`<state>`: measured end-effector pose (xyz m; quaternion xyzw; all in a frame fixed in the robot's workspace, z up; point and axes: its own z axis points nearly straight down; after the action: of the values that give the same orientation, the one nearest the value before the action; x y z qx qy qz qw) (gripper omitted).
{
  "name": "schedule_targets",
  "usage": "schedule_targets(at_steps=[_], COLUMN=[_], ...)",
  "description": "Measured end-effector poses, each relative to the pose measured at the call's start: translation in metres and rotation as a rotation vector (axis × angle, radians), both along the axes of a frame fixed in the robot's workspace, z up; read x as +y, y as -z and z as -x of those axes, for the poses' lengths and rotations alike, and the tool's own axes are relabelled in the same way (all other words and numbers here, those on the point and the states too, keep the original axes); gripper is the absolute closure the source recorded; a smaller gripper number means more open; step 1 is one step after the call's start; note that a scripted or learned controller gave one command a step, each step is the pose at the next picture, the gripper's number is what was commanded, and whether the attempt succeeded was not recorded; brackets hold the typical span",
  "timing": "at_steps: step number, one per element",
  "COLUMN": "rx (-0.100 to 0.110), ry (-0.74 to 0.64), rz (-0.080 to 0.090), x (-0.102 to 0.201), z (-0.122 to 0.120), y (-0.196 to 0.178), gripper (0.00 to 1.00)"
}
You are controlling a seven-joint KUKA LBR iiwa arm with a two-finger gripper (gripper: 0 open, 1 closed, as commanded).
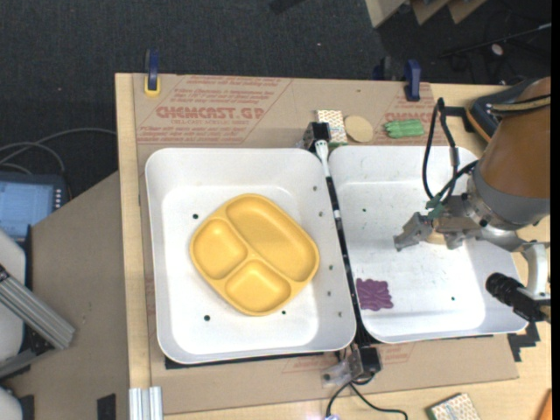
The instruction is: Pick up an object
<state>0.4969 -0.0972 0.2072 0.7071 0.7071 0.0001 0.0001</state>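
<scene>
Jaws of the gripper (413, 234) hang over the right bin (394, 182), their spread impossible to judge. Nothing shows between them; the purple grapes (374, 294) lie nearby, likely the target.

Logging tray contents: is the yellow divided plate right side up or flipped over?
Right side up: the yellow plate lies flat in the left bin, with its three hollow compartments facing the camera.

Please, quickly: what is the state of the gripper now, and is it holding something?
Gripper: above the right bin; open or closed cannot be told. Nothing is visible in it; the purple object lies apart.
</scene>
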Motion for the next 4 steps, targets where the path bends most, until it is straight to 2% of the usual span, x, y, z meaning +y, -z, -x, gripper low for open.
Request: schedule_targets(at_steps=[1, 2, 3, 4], rx=[0.008, -0.005, 0.003, -0.006], ry=[0.004, -0.002, -0.001, -0.006], rz=[0.0, 0.003, -0.009, 0.002], x=[-0.054, -0.075, -0.125, -0.092], z=[-0.035, -0.1, -0.036, -0.098], y=[0.123, 0.122, 0.122, 0.122], gripper=[0.0, 0.0, 0.0, 0.0])
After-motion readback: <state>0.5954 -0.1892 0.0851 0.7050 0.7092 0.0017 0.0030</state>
